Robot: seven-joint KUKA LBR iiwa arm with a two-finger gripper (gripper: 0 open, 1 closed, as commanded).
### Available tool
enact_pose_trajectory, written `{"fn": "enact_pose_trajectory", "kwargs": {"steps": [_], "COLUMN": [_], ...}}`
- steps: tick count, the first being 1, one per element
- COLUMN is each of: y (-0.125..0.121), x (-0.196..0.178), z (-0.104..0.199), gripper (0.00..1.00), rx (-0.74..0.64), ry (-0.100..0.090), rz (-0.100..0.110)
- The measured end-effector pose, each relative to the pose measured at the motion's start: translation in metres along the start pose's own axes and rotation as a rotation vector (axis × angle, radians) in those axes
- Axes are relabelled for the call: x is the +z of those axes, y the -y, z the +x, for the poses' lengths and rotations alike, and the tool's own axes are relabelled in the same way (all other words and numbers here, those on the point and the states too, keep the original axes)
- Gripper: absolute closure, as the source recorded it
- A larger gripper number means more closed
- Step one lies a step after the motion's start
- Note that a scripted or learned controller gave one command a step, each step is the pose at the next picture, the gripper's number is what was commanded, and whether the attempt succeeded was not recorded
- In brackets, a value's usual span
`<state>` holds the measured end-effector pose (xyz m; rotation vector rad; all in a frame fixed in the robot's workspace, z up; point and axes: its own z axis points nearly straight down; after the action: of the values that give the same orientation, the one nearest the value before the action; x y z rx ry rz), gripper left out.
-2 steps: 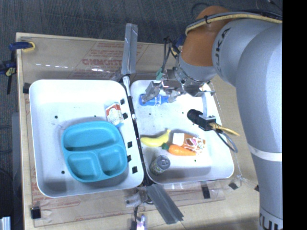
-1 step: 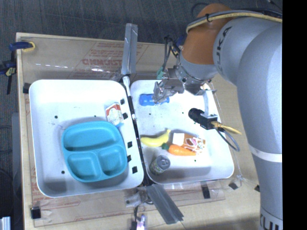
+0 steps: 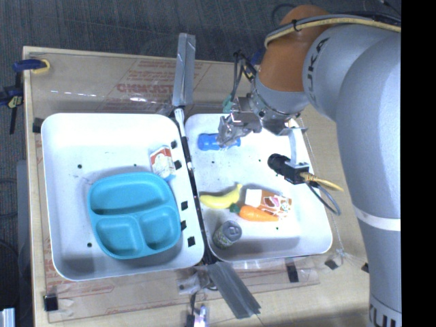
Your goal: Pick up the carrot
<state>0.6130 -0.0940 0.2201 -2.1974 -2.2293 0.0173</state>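
Note:
The orange carrot (image 3: 257,214) lies in the right bin (image 3: 310,237), near its front, with its green end pointing left toward a banana (image 3: 221,197). A white and red packet (image 3: 270,201) touches the carrot's far side. My gripper (image 3: 229,133) hangs over the far left part of the same bin, well behind the carrot. It is right beside a small blue object (image 3: 206,142). Nothing of the carrot is near the gripper.
A metal can (image 3: 227,234) stands at the right bin's front left, close to the carrot. The left bin (image 3: 61,155) holds a blue divided plate (image 3: 133,213) and a small red and white packet (image 3: 161,161). A black cable plug (image 3: 285,167) hangs over the right bin.

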Motion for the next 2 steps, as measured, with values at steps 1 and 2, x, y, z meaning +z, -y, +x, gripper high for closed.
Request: {"fn": "enact_pose_trajectory", "kwargs": {"steps": [1,2], "y": [0.088,0.123], "x": [0.045,0.087], "z": [-0.022,-0.087], "gripper": [0.00,0.00], "rx": [0.050,0.064], "ry": [-0.001,-0.002], "rz": [-0.007,-0.008]}}
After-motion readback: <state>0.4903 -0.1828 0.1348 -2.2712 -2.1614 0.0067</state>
